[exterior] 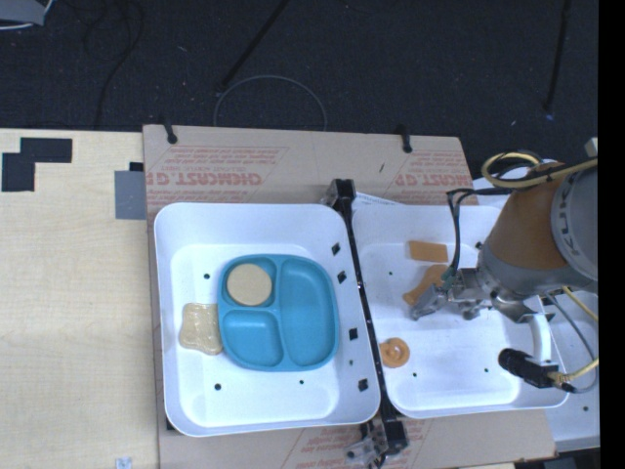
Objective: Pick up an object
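Pale wood surface (68, 291), dark floor with loose cables beyond it. A printed cardboard sheet (244, 164) lies on the wood and carries both bins.

Left bin (161, 262):
- blue divided plate (293, 320), roughly central
- tan disc (248, 283) in the plate's upper-left compartment
- pale slab (200, 327) just beside the plate's left edge, on the bin floor

Right bin (459, 399):
- tan block (428, 251) near the far wall
- tan wedge (426, 284) below the block and apart from it
- orange ring (395, 352) toward the near left corner, well apart from the other two

Arm (532, 233): enters from the right and is low over the right bin. The claw (430, 306) points left, toward the divider.

Claw state: cannot be told whether it is spread or pressed together, as the tip reads as one grey mass.

Key relation: the wedge is the likeliest pick. It lies at the claw's tip, just on the far side of it, touching or all but touching. Its long axis runs diagonally, from lower left to upper right in view. Whether any part of it sits inside the claw cannot be told. The block is farther off in the same direction, and the ring lies to the near left.

Judgement: a grasp of the wedge looks to be under way or about to begin. To take it, the claw would have to close across the short width, square to that diagonal.
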### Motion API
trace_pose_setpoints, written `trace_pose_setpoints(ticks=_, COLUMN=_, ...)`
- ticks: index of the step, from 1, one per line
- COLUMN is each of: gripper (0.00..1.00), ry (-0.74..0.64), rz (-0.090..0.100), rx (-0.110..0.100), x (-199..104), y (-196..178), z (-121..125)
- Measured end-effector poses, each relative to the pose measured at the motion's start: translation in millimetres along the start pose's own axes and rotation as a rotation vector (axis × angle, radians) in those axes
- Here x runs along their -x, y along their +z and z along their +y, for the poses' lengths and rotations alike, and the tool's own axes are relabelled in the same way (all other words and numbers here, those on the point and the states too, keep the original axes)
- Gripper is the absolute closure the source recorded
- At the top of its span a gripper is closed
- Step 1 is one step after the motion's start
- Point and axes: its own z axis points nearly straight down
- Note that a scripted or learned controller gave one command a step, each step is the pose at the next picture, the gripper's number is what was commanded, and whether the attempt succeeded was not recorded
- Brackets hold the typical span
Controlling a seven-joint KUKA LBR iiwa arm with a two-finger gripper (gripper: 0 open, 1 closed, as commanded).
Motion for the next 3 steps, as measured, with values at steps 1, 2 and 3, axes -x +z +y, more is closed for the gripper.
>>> trace_pose_setpoints(ticks=1, gripper=1.0, ry=0.004, rz=0.0, rx=-0.001, x=1, y=-12, z=0)
trace_pose_setpoints(ticks=2, gripper=1.0, ry=-0.003, rz=-0.001, rx=0.004, x=-2, y=-59, z=8)
trace_pose_setpoints(ticks=3, gripper=1.0, ry=0.002, rz=-0.001, rx=0.003, x=7, y=-112, z=0)
